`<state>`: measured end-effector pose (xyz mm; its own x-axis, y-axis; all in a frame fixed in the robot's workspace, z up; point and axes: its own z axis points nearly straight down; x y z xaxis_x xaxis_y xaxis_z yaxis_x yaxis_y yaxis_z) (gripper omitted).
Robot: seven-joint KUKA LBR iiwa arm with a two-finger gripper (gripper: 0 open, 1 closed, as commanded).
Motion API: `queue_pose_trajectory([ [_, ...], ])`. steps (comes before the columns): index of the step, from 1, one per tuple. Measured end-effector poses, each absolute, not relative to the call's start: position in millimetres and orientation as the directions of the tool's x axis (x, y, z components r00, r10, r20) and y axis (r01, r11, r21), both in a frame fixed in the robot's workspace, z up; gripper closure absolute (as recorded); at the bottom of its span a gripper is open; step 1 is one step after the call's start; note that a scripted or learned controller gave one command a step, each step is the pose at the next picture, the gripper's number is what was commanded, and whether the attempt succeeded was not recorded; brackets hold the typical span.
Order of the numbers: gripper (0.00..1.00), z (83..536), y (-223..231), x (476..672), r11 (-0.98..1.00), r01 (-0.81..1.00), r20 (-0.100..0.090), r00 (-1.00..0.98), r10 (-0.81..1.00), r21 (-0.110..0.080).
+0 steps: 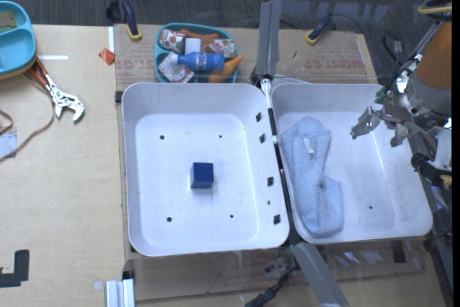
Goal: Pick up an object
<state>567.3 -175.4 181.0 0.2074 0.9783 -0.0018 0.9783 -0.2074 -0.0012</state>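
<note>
So the arm [435, 75] is coming in from 3 o'clock, and its end effector [379, 126] is hanging over the right bin [402, 226], up near that bin's 2 o'clock corner. Can't really tell how the end effector is set, it's just too small and cluttered at that spot, and nothing is showing up as being held in it.

A light blue towel [313, 176] is lying crumpled in the right bin, running along its 9 o'clock side, well apart from the end effector. Over in the left bin [144, 226], a little blue cube [203, 175] is sitting by itself roughly in the middle, resting flat on the bin floor.

Up at 12 o'clock from the left bin, a small tub [195, 54] stuffed with mixed bits is sitting on the tabletop [65, 190]. Way out at 9 to 10 o'clock a wrench [63, 103] is lying on the wood, just beside a light blue tray [16, 39] at the frame's edge.
</note>
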Motion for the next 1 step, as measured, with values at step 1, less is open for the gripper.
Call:
queue_pose_trajectory([
  [1,0.00,183.4,-172.9,606.4,-0.192,0.981,-0.001,0.192,0.981,-0.002],
])
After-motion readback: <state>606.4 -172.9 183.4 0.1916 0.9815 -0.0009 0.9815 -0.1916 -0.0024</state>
